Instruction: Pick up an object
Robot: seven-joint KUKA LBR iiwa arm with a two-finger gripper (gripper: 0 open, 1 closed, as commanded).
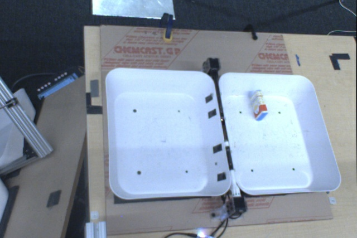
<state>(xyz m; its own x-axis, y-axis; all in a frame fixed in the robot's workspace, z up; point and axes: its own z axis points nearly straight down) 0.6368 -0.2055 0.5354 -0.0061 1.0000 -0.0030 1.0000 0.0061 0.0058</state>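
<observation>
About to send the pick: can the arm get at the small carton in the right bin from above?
Probably yes. The small carton lies alone in the right bin, away from the walls, with nothing over or beside it.

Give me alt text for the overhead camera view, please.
A small white and red packet lies in the right bin, near its far side. The left bin sits beside it on a cardboard sheet.

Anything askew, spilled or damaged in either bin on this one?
Nothing stands out. The one small white, red and blue object lies in the upper middle of the right-hand shallow white bin, with no spill around it. The left-hand shallow white bin looks undamaged and sits flush beside it.
</observation>
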